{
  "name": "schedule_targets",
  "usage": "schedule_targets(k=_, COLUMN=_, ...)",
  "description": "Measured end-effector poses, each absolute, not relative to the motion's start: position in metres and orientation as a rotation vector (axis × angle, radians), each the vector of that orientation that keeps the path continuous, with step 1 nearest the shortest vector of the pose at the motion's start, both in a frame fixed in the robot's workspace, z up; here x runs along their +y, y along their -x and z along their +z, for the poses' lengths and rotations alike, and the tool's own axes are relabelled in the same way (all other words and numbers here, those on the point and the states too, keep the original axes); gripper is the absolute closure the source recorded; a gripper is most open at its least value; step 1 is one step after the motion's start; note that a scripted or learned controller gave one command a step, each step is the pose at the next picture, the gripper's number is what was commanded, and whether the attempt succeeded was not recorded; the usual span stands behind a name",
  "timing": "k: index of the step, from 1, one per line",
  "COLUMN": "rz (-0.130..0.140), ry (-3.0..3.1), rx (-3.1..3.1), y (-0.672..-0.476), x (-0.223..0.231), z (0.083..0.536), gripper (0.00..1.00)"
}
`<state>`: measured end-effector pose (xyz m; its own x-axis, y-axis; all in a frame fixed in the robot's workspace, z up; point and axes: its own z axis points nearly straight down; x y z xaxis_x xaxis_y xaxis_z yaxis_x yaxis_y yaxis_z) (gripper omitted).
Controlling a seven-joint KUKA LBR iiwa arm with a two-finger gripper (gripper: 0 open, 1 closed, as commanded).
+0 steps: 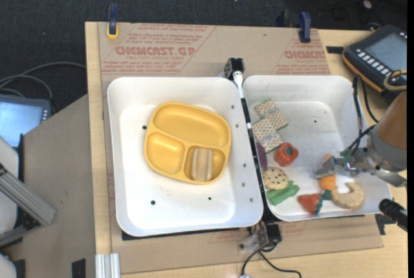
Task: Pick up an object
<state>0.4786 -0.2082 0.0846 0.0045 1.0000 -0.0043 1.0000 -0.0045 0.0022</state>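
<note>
The right bin point(304, 81) holds several toy foods. Two waffle-patterned crackers point(268, 126) lie at its left, with a red tomato point(286, 154) below them. A cookie point(275, 178), a green pea pod point(283, 193) and a red strawberry-like piece point(310, 202) sit near the front wall. A tan bagel point(348, 196) lies at the front right, with a small orange piece point(328, 182) beside it. My gripper point(331, 168) hangs low over the orange piece and the bagel's left edge, reaching in from the right.
The left bin point(129, 141) carries a yellow divided plate point(174, 125) with a bread roll point(202, 163) in its lower right compartment. A teach pendant point(381, 57) rests at the bench's far right. Cables run along the right bin's right wall.
</note>
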Motion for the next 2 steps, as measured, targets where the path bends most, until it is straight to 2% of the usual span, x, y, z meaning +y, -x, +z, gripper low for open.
schedule_targets(k=1, rz=0.001, ry=-2.219, rx=2.215, y=-0.48, x=-0.205, z=0.095, gripper=1.0)
schedule_targets(k=2, rz=0.012, ry=-2.207, rx=2.228, y=-0.49, x=-0.124, z=0.179, gripper=1.0)
